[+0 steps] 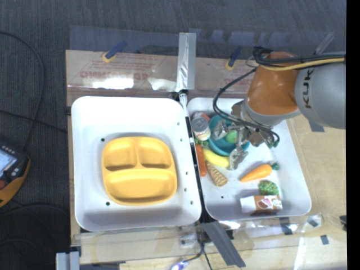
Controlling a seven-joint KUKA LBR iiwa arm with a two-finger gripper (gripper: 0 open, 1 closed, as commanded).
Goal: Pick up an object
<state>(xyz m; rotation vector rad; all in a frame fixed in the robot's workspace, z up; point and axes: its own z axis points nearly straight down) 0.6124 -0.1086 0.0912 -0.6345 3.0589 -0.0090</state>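
The light is bright and even and seems to come from above. The two white bins (pixel 135 108) shine pale. Glare sits on the clear tape (pixel 115 82) at the far left. Soft shadows lie under the yellow tray (pixel 139 170) and beside the arm (pixel 292 89). The dark floor (pixel 34 66) looks dim. The picture is a bit grainy, and small things look fuzzy.

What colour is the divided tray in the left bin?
Yellow tray, plain, no pattern; seen clearly in the camera view.

A robotics lab: taped-down bench (pixel 129 72), grey carpet (pixel 84 7), loose cables (pixel 34 66), toy food in bins (pixel 298 190).
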